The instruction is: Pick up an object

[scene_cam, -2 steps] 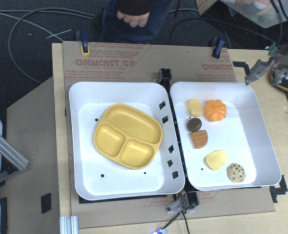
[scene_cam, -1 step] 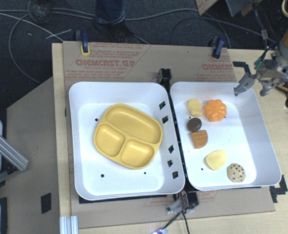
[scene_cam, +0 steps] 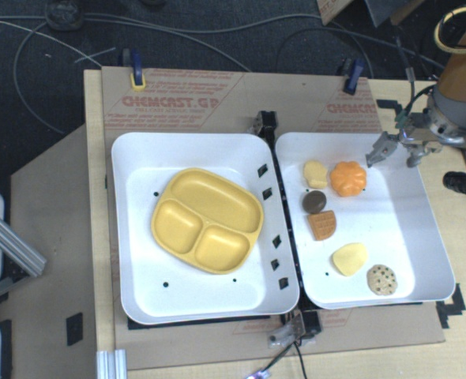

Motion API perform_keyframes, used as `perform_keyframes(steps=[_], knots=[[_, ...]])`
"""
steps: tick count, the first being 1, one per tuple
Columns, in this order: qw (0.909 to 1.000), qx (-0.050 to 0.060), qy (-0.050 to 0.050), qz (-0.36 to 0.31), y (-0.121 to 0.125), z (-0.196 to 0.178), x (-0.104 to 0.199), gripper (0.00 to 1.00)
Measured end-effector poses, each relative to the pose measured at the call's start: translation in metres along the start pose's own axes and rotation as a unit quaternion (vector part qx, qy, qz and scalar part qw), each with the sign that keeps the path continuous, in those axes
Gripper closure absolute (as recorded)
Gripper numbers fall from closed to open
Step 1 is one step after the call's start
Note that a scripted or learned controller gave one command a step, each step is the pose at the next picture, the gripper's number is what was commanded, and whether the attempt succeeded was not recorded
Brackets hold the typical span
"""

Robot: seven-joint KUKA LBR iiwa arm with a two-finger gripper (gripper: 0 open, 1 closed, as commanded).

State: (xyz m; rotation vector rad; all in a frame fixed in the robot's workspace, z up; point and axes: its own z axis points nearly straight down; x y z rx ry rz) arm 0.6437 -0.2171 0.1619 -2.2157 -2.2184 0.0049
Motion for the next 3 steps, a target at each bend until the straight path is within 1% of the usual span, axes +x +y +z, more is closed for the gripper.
perform_keyframes(steps=[1, 2, 3], knots=[[1.0, -0.008, -0.002, 0.0, 0.005, 0.055, 0.006, 0.0], [1.0, -0.006, -0.002, -0.001, 0.003, 0.045, 0.006, 1.0], [1.0, -0.007, -0.002, 0.0, 0.005, -0.02, 0.008, 1.0]])
